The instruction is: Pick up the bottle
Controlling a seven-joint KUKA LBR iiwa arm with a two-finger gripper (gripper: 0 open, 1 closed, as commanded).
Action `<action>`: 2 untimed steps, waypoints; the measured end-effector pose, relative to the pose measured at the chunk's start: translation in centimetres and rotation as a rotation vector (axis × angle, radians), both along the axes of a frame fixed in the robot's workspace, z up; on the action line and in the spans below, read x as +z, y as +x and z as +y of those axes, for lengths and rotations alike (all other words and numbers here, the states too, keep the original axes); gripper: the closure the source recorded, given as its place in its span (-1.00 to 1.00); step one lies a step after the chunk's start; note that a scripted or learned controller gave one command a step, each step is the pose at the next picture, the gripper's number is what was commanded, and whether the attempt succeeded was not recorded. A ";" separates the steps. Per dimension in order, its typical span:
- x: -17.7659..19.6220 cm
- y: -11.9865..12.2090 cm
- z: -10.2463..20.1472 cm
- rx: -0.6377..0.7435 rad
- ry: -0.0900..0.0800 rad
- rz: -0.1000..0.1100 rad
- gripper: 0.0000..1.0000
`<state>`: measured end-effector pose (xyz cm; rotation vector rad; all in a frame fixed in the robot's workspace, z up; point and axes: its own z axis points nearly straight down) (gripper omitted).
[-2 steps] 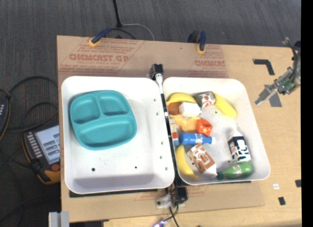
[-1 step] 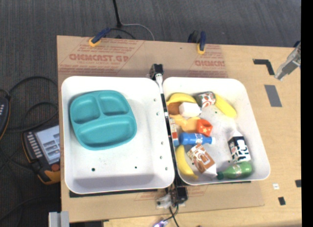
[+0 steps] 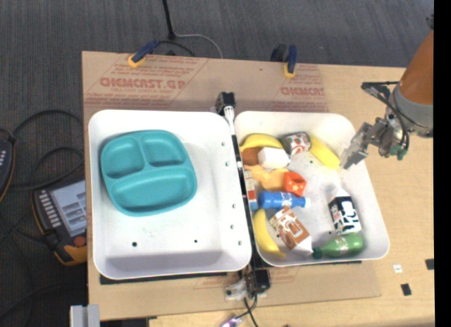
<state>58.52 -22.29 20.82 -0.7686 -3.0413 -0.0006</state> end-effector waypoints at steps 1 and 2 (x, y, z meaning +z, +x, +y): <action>12.2 2.6 -0.1 0.192 -0.004 -0.011 1.00; -3.4 5.6 0.1 0.464 0.001 -0.004 1.00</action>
